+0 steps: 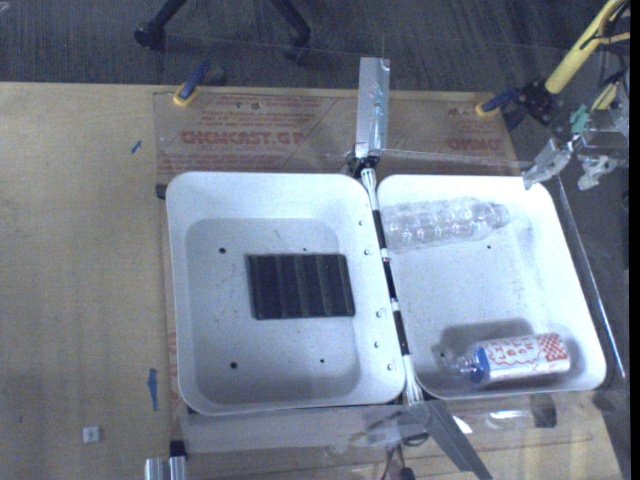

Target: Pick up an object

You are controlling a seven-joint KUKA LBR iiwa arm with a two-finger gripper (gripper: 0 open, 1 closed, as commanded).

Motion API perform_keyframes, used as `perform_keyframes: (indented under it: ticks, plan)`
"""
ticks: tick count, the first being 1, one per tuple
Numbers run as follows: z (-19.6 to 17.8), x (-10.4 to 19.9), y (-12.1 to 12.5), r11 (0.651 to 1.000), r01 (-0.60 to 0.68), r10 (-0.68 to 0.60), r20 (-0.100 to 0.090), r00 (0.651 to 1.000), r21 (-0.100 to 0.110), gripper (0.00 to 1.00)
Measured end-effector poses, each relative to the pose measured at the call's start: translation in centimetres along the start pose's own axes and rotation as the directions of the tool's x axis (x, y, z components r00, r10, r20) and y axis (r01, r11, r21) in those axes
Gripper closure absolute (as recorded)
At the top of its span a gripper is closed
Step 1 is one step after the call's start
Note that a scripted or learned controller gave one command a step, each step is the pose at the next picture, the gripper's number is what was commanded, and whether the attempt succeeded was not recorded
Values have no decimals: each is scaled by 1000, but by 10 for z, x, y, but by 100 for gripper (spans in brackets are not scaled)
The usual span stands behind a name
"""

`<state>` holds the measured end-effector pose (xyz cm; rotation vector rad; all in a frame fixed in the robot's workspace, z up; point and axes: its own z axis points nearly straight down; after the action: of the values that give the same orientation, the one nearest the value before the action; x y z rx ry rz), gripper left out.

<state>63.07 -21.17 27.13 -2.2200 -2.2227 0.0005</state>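
Your gripper sits upper right, jaw state unreadable, possibly nothing held. Right bin: clear bottle, labelled bottle. Left bin: black ribbed block.

Silvery metal end effector, yellow cable, teal connector
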Motion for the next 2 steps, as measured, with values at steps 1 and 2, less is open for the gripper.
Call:
perform_keyframes:
  ticks: [1, 2]
  plan:
    - [65, 117, 34, 980, -200, 200, 0, 980, 2, 0]
    - [77, 99, -8, 984, -180, 180, 0, 984, 2, 0]
